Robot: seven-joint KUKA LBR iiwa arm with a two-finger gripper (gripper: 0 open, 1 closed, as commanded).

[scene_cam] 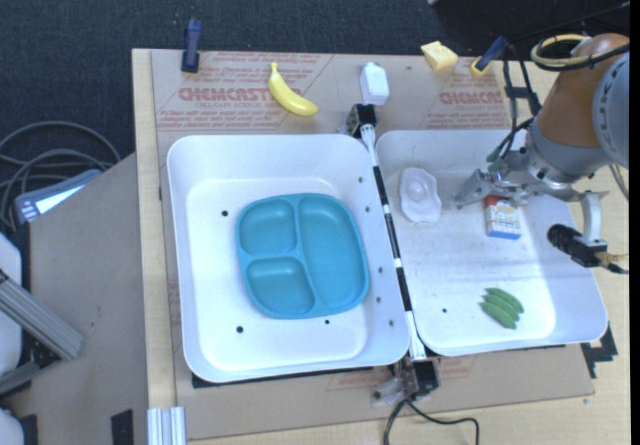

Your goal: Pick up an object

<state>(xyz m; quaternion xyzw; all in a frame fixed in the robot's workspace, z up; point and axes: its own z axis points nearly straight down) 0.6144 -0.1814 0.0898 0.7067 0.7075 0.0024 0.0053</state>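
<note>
The right bin (pixel 560 328) holds three things. A small white and orange box (pixel 503 222) lies near its back right. A white lumpy object (pixel 418 193) rests near the left wall. A green pea pod (pixel 503 307) lies toward the front. My gripper (pixel 497 189) hangs low just above the box's far end, under the grey wrist and orange band (pixel 575 103). The gripper body hides the box's top edge, and I cannot see whether it touches the box.
The left bin (pixel 200 183) carries a blue divided plate (pixel 300 255). On the bench behind the bins lie a banana (pixel 290 93), a white piece (pixel 374 83), a yellow block (pixel 438 55) and a blue clip (pixel 191 43). Cables trail beside the arm.
</note>
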